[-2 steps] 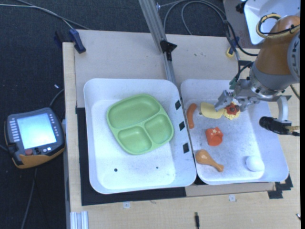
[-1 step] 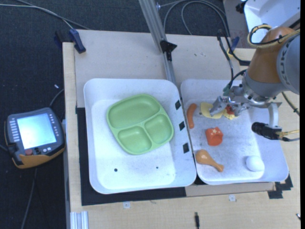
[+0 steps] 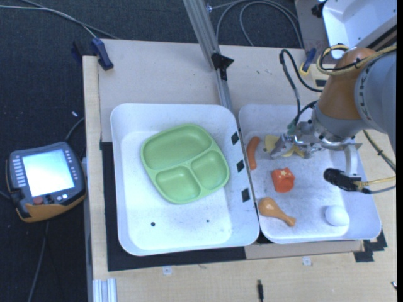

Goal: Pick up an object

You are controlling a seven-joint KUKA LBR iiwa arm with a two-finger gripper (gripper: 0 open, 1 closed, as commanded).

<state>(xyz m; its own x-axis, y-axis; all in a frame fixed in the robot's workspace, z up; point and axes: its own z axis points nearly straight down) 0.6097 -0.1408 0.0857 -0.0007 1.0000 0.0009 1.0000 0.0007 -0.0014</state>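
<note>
My gripper [image 3: 288,150] reaches into the right bin [image 3: 365,200] from the right and hangs low near its far left part. A small yellow object [image 3: 271,143] lies right at its tip; whether it is touched I cannot tell. An orange sausage-shaped piece [image 3: 252,153] lies left of it along the bin's left wall. In front of the gripper sits a red pepper-like toy [image 3: 283,179]. A tan drumstick [image 3: 276,210] lies near the front, and a white egg [image 3: 336,216] rests at the front right.
The left bin [image 3: 126,187] holds a green divided plate [image 3: 184,163]. A metal post [image 3: 208,30] rises behind the bins. Cables [image 3: 352,182] trail by the arm's wrist on the right. A teach pendant [image 3: 44,178] lies off the bench at left.
</note>
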